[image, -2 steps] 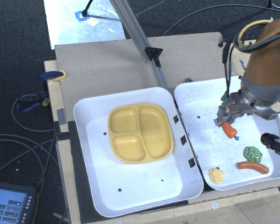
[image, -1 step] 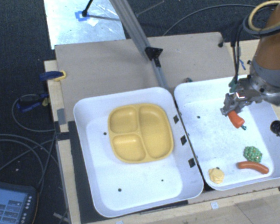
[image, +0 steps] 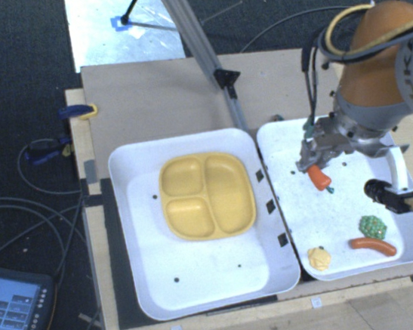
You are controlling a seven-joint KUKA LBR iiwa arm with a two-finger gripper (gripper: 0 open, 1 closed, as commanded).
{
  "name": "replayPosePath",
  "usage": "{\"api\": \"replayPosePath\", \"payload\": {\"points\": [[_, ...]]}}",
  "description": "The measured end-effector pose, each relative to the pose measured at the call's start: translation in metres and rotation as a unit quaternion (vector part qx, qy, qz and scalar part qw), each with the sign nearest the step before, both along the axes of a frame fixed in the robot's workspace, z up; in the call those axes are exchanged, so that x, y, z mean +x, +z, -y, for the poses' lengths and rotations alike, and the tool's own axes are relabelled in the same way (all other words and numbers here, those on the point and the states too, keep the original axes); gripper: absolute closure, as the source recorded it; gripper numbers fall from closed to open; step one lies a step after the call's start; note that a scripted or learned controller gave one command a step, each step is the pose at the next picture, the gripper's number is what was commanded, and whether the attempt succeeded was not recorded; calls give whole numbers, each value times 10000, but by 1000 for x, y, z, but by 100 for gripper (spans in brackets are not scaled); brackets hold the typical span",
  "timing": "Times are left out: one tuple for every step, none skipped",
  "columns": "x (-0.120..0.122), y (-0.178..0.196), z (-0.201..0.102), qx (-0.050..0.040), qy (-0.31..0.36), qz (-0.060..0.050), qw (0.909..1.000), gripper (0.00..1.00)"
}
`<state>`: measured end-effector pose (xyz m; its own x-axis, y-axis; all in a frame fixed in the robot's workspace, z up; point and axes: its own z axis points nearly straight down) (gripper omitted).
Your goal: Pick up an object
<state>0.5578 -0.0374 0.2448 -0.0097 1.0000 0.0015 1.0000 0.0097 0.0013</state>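
Note:
My gripper (image: 315, 165) hangs over the upper middle of the right bin (image: 283, 138). A small orange carrot (image: 319, 177) with a green tip sticks out downward from between its fingers, and the fingers are shut on the carrot's upper end. The carrot looks slightly tilted, green tip toward the lower right. I cannot tell whether that tip touches the bin floor.
In the right bin's near corner lie a green knobbly toy (image: 372, 226), an orange-red sausage (image: 372, 246) and a small yellow toy (image: 319, 258). The left bin (image: 133, 209) holds a yellow divided plate (image: 207, 195). A metal pole (image: 195, 32) slants across the back.

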Motion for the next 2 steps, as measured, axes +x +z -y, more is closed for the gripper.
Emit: {"api": "replayPosePath", "payload": {"points": [[20, 6, -52, 5, 12, 11, 10000, 100], [38, -8, -108, -1, 8, 7, 10000, 100]]}}
